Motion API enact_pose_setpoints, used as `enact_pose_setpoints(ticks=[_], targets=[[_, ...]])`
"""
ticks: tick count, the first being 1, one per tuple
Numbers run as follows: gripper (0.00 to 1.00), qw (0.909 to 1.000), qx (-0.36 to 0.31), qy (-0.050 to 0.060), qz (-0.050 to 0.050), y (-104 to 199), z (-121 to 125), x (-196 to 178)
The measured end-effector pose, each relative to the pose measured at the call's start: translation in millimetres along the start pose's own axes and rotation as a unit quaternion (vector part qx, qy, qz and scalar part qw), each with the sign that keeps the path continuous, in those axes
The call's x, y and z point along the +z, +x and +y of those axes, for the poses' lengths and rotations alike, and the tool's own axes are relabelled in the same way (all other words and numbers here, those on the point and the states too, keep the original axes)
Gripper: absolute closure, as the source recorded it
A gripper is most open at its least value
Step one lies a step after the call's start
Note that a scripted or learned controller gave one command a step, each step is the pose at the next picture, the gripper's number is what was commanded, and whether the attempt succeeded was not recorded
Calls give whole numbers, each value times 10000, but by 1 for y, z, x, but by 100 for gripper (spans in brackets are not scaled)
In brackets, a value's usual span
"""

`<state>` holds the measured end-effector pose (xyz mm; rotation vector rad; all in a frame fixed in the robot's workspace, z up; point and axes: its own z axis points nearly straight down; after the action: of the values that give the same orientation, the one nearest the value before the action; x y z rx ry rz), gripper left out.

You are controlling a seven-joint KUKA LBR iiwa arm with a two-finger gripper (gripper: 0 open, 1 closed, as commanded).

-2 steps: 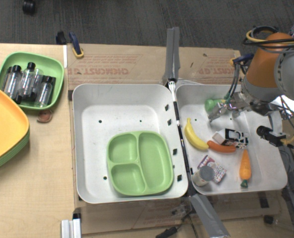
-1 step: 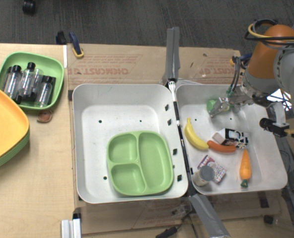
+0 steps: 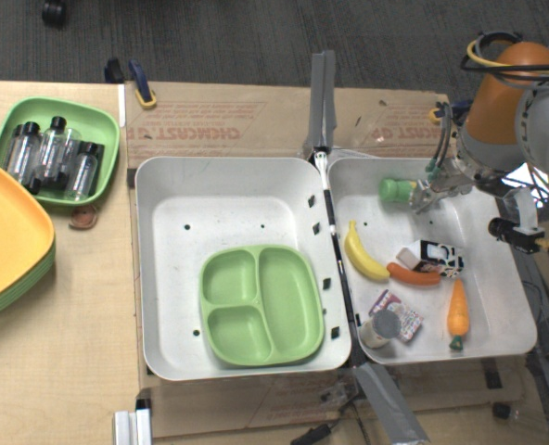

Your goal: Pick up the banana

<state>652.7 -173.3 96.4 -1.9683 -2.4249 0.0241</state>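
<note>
Banana (image 3: 364, 253) lies in right bin (image 3: 497, 341), left of hotdog (image 3: 414, 273).

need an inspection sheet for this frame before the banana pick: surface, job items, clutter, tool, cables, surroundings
Surface: two white bins side by side; left bin holds a green divided tray.
Job's things: banana lies in the right bin, near its left wall, untouched.
Clutter: carrot, orange sausage-like item, black-and-white item, small packet, round jar, green item.
Tool: tool sits low at the right bin's back, beside the green item, away from the banana; finger state unclear.
Cables: yellow loop above the arm.
Surroundings: green dish of vials, orange plates, cardboard.
</note>
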Motion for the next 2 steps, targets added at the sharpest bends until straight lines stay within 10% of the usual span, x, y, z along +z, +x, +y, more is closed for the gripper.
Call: enact_pose_setpoints(ticks=[2], targets=[[100,9972,738,-109,-12,37,-53,7]])
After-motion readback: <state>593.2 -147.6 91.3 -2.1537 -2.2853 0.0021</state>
